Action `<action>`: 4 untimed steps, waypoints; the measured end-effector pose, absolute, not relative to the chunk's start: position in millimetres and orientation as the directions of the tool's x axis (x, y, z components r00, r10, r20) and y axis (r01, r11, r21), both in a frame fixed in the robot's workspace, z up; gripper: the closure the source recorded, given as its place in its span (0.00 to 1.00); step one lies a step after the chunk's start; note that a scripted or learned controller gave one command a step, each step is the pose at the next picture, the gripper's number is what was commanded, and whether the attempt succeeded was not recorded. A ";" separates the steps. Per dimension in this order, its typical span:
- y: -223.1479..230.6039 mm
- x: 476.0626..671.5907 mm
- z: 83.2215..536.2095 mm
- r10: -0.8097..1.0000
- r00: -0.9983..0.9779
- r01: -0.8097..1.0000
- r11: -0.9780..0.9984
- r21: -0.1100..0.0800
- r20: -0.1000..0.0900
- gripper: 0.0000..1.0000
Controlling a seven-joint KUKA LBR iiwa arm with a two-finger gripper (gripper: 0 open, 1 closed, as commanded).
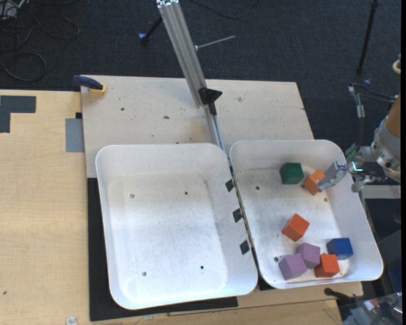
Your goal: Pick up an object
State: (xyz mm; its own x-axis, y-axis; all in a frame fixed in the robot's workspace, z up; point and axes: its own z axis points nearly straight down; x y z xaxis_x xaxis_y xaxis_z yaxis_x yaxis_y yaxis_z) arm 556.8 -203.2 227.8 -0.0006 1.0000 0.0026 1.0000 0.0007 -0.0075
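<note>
Orange block [313, 181] sits near the right bin's [365, 222] far right edge, and the gripper [334, 175] meets it there; its fingers seem closed on the block, though the view is too small to be sure. Just beside it, toward the far edge, lies a green cube [291, 173]. A second orange cube [296, 227] rests mid-bin. Two purple cubes [300, 261], a blue cube [340, 247] and a small orange cube [327, 265] cluster in the near right corner. The left bin [122, 181] adjoins.
</note>
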 end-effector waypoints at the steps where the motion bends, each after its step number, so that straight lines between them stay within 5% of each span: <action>1: -203.5 557.7 230.3 1.000 -0.001 1.000 0.001 -0.003 0.001 0.00; 4: -205.4 549.3 91.2 1.000 0.002 1.000 -0.002 -0.001 0.001 0.00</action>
State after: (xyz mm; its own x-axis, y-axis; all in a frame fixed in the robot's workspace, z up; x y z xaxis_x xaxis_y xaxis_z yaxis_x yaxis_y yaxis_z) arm 549.3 -205.4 91.2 0.0020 1.0000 0.0009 1.0000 -0.0020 -0.0007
